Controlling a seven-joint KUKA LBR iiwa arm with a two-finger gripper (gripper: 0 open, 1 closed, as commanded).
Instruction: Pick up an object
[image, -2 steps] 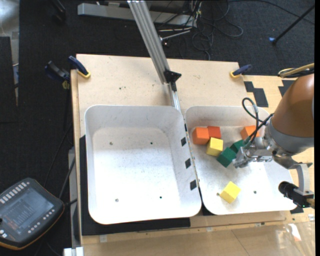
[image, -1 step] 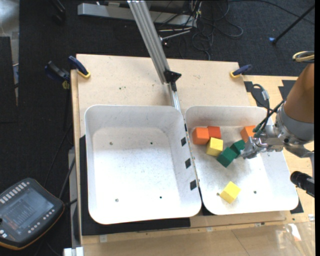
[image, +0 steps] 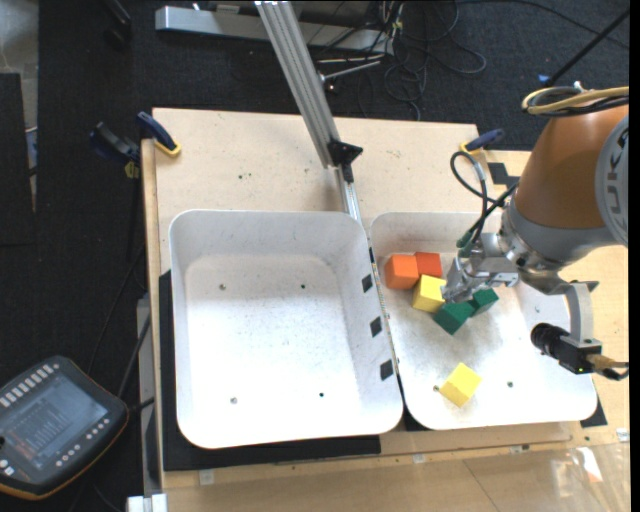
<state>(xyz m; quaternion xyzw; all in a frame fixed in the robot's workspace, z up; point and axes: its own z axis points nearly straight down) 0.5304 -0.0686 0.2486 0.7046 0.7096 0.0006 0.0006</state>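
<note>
In the right bin (image: 520, 400) lies a cluster of blocks: an orange block (image: 403, 270) with a red-orange one (image: 429, 264) beside it, a yellow block (image: 429, 293), and a dark green block (image: 456, 316) with another green piece (image: 486, 298) to its right. A second yellow block (image: 460, 384) lies apart near the bin's front. My gripper (image: 462, 287) hangs low over the cluster, right at the yellow and green blocks. The wrist hides its fingertips.
The left bin (image: 200, 240) sits beside the right one, sharing a middle wall. A slanted metal pole (image: 305, 85) rises from the back of the bench. A black fitting with cable (image: 560, 345) hangs at the arm's right, over the right bin.
</note>
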